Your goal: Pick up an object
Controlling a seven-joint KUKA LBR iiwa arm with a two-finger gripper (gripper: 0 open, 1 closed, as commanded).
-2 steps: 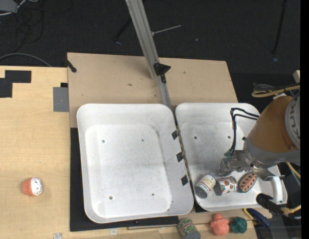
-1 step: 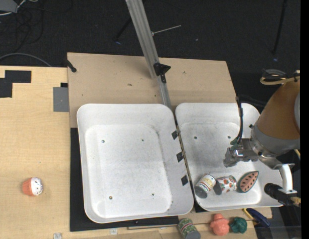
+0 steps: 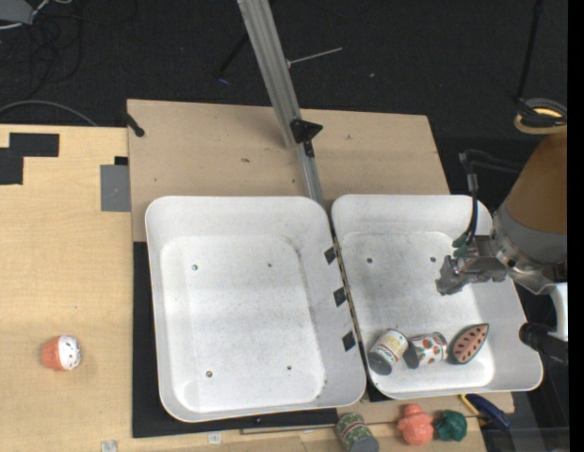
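Nearest the camera, just off the front rim of the right bin [image 3: 433,217], a few things lie on the bench [image 3: 226,149]: a small dark can [image 3: 354,431], an orange toy [image 3: 414,424] and a green toy [image 3: 450,426], the two toys touching.

Inside the right bin, along its front wall, three candidates sit in a row. A yellow-labelled can [image 3: 389,350] lies on its side at the left end. A red-and-white can [image 3: 426,348] lies touching it. A reddish oval piece [image 3: 468,343] closes the row on the right, its long axis tilted up toward the right.

Farther back in that bin, the hand [image 3: 452,279] hangs over the bare floor, toward the bin's right wall. Whether it is open or closed cannot be told from this view; nothing shows between its tips.

The relation that matters: the row lies on the near side of the hand, toward the bin's front wall, with clear floor between. The oval piece and the red-and-white can sit closest to the hand, so the likely move is forward and down onto one of them.

Beyond, the left bin [image 3: 179,217] lies beside the right bin, and an orange ball [image 3: 61,353] rests well to its left.
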